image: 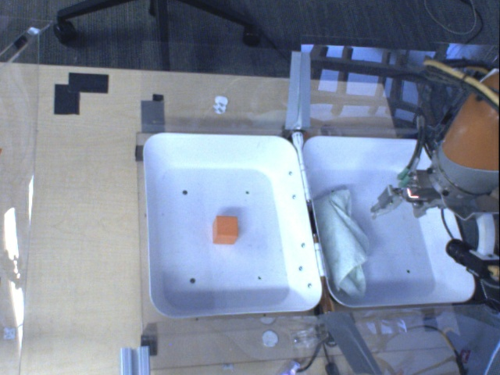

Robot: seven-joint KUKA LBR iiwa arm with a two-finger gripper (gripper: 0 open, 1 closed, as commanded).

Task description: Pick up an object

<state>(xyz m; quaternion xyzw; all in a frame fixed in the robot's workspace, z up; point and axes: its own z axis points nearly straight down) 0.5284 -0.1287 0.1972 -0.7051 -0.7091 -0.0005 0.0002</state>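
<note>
Reaching in from the right, our gripper [388, 201] hovered over the right bin [445, 287] beside the crumpled cloth [344, 241]; we could not tell its state.

Two white bins: left bin [164, 209], right bin [406, 283]. One orange cube [226, 230]. One pale green crumpled cloth [344, 239]. One arm, one gripper [385, 202]. One bench [78, 233].

A pale wooden bench [78, 233] fills the left and centre of the frame, with black L-shaped tape marks [78, 92] at its upper left. Beyond it, along the top, lies dark grey carpeted floor [351, 6] — there the black star-shaped base of a wheeled office chair [156, 6] stands, upper left of centre.
</note>
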